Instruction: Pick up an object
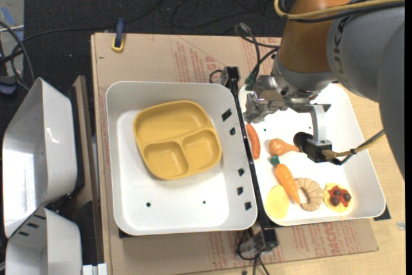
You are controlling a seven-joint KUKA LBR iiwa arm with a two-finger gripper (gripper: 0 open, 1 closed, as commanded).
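Arm [360,29] looms highest, gripper [256,107] low over the right bin's [357,170] far-left corner — jaw state cannot be told, nothing seen held. Pick not yet made. Candidates all lie loose on the bin floor: sausage [253,140] just beside the gripper; carrot [285,181], shrimp [311,194] and tart [338,196] nearer the front. Left bin [122,190] holds a yellow plate [177,138]. Bins sit on a printed brown board [161,55]; dark floor behind, cables strewn — spare tubs [38,138] at left.
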